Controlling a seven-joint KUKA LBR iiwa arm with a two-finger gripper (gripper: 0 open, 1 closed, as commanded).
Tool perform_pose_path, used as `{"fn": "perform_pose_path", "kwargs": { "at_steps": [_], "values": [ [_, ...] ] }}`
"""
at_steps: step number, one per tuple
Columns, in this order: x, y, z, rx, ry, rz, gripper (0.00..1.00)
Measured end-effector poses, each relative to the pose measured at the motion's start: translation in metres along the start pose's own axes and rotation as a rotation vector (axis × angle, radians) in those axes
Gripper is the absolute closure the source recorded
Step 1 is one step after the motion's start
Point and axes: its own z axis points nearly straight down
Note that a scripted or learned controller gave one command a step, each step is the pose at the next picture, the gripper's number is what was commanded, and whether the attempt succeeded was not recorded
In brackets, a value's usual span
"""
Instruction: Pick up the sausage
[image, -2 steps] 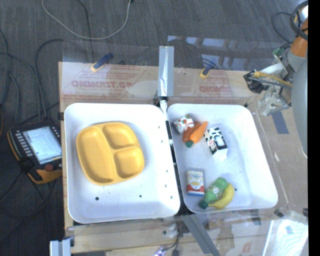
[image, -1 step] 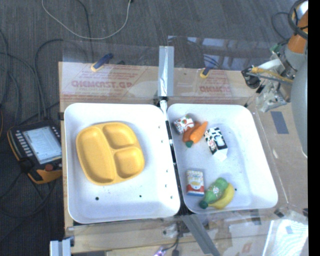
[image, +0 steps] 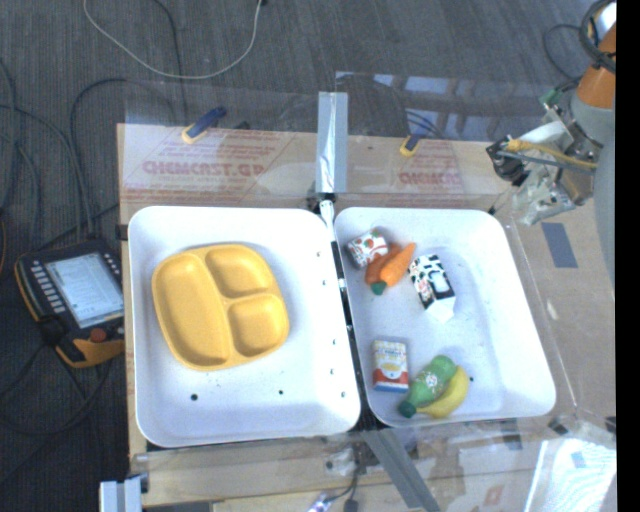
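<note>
a wooden table (image: 230, 170) stands on dark carpet and carries two shallow white bins side by side. the left bin (image: 150, 400) holds a yellow divided plate (image: 220, 303). the right bin (image: 510, 330) holds a group of small items: a red and white packet (image: 366, 246) touching a carrot (image: 393, 266), a cow-patterned carton (image: 432, 282) just beside them, a small box (image: 390, 364) near the front wall, and a banana (image: 450, 395) lying against a green item (image: 428, 382).

task progress: the pick has not begun. the claw (image: 530, 165) hangs outside the right bin, beyond its far right corner, well apart from every item, and nothing is seen in it. approach, descent, grasp and lift are all left to do.

limits of the view: whether the claw is released or clenched cannot be told, as it is small and cluttered with cabling. the sausage cannot be identified with confidence; no item in either bin clearly reads as one, so it may be masked by another item. the arm is cut off at the right edge.
</note>
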Motion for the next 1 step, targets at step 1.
{"fn": "perform_pose_path", "kwargs": {
  "at_steps": [1],
  "values": [
    [0.0035,0.0,0.0055,0.0,0.0,0.04,1.0]
  ]
}}
